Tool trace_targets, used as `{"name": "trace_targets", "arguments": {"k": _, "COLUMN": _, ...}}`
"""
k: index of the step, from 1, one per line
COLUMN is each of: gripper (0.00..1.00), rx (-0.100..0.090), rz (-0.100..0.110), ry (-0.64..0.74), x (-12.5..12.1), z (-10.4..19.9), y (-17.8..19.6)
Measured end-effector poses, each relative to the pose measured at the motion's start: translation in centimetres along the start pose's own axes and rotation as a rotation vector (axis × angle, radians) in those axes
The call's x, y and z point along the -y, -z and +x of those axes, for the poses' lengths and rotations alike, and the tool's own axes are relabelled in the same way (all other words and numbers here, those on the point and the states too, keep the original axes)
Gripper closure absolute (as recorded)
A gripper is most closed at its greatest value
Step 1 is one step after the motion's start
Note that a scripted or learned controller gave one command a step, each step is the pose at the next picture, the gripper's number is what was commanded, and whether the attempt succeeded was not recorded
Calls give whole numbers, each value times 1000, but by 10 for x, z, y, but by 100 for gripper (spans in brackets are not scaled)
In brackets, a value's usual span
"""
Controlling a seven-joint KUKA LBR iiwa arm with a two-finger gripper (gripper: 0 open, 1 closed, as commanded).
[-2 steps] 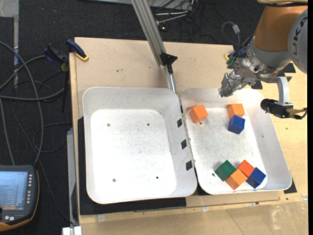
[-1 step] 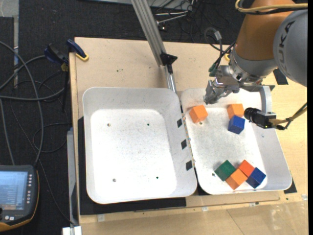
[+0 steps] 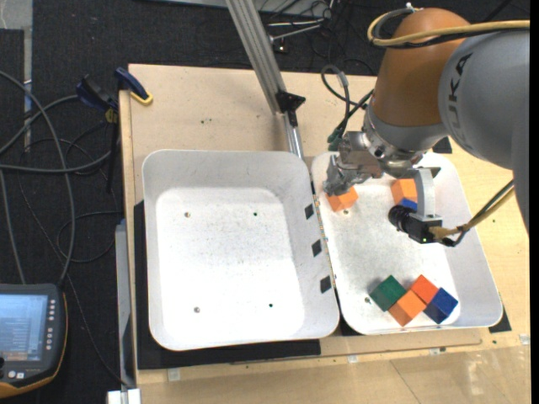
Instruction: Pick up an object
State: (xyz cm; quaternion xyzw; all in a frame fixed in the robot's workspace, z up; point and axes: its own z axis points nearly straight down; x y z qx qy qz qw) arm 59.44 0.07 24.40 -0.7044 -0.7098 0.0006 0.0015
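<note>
My gripper hangs over the far left part of the right bin, with an orange block right at its fingertips. The block looks to be between the fingers, just above the bin floor. Another orange block with a blue one beside it lies behind the wrist, partly hidden. In the near right corner sit a green block, two orange blocks and a blue block, packed together.
The left bin lies beside the right one, sharing a raised rim. A black cable fitting hangs from the wrist over the right bin. A metal pole slants in from the back. A tablet lies at the lower left.
</note>
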Motion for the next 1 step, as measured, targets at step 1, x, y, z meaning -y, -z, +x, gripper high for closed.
{"name": "trace_targets", "arguments": {"k": 1, "gripper": 100, "rx": -1, "rz": 0, "ry": 1, "x": 28, "z": 56, "y": 3}}
